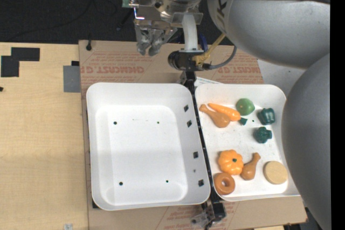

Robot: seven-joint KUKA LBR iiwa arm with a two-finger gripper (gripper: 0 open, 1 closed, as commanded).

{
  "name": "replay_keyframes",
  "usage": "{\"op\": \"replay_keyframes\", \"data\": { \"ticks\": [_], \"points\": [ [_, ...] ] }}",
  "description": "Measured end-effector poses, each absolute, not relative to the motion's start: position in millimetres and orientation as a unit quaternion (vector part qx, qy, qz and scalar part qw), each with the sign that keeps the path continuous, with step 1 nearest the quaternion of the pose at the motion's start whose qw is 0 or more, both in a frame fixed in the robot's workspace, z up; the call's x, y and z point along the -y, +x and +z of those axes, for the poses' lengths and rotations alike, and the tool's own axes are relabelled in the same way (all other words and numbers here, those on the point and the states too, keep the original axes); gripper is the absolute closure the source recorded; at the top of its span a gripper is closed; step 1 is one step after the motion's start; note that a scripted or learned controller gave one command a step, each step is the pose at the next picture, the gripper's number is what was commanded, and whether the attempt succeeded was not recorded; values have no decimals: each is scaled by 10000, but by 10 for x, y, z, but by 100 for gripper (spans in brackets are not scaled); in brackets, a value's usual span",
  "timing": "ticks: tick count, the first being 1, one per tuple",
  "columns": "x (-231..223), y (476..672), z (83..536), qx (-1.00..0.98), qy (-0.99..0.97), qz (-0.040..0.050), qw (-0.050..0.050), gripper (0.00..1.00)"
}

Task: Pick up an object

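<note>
Camera view: the tool point(151, 43) hangs above the desk, beyond the left bin point(99, 116); I cannot tell its state, and it holds nothing visible. Likely the approach step. The carrot point(222, 111) lies in the right bin point(280, 95), near the divider, long axis across, tip toward the green ball point(245, 106). Next: travel right, descend.

Grey arm raised, gripper point(150, 44) pointing down — fingers seemingly together (blurred), nothing held
</note>
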State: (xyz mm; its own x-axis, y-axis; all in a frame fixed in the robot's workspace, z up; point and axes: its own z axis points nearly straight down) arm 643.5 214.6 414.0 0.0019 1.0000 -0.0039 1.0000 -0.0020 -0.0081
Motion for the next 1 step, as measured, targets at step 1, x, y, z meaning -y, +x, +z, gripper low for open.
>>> {"op": "replay_keyframes", "data": {
  "ticks": [1],
  "points": [
    [-2448,6106,5226,7088,-7054,-33,-9,100]
  ]
}}
